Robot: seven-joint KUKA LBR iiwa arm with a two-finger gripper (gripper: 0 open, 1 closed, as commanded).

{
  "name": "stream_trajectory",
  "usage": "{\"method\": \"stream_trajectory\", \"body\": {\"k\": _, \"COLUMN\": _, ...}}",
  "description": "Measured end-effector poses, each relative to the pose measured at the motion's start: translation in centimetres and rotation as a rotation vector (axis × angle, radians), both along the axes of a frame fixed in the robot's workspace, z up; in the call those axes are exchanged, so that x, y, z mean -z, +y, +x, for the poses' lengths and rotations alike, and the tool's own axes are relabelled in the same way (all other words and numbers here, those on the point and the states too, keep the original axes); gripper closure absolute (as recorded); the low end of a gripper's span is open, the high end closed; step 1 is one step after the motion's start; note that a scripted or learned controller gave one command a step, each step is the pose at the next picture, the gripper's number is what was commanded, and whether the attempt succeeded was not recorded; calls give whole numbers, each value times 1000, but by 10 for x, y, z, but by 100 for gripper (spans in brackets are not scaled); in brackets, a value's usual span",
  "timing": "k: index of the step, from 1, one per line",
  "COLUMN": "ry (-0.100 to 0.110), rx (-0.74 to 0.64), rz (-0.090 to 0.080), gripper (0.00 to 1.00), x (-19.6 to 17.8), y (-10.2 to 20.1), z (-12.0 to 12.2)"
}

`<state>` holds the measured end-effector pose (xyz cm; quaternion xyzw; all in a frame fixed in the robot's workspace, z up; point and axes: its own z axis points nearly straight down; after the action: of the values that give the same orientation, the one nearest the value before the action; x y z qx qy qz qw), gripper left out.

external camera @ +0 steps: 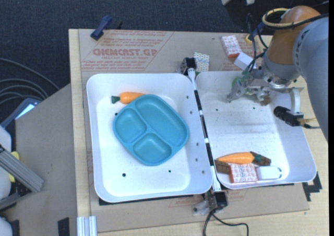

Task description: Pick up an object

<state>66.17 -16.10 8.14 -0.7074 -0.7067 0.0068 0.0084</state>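
My gripper (248,95) hangs low over the far end of the right bin (292,146), open, with bare bin floor between its fingers. At that bin's near edge lie an orange toy carrot (237,158), a red and white box (242,173), a white piece (269,173) and a dark brown piece (262,160), well apart from the gripper. In the left bin (99,141) a blue divided plate (151,129) lies in the middle. A second toy carrot (128,97) rests just behind the plate's far left rim.
A divider (201,125) separates the two bins. Behind them, on the cardboard sheet (125,49), sit a small red and white packet (229,45) and a blue clip (100,27). The grey arm (308,42) comes in over the right bin's far corner.
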Motion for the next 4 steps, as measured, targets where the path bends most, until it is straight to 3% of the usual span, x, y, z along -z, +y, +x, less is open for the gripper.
{"method": "stream_trajectory", "body": {"k": 1, "ry": -3, "rx": -1, "rz": 6, "gripper": 0, "x": -1, "y": -36, "z": 2}}
{"method": "stream_trajectory", "body": {"k": 2, "ry": -5, "rx": -2, "rz": 1, "gripper": 100, "x": -11, "y": -37, "z": 2}}
{"method": "stream_trajectory", "body": {"k": 3, "ry": -24, "rx": -1, "rz": -4, "gripper": 100, "x": -78, "y": -63, "z": 5}}
{"method": "stream_trajectory", "body": {"k": 4, "ry": -23, "rx": -1, "rz": -4, "gripper": 0, "x": -78, "y": -63, "z": 5}}
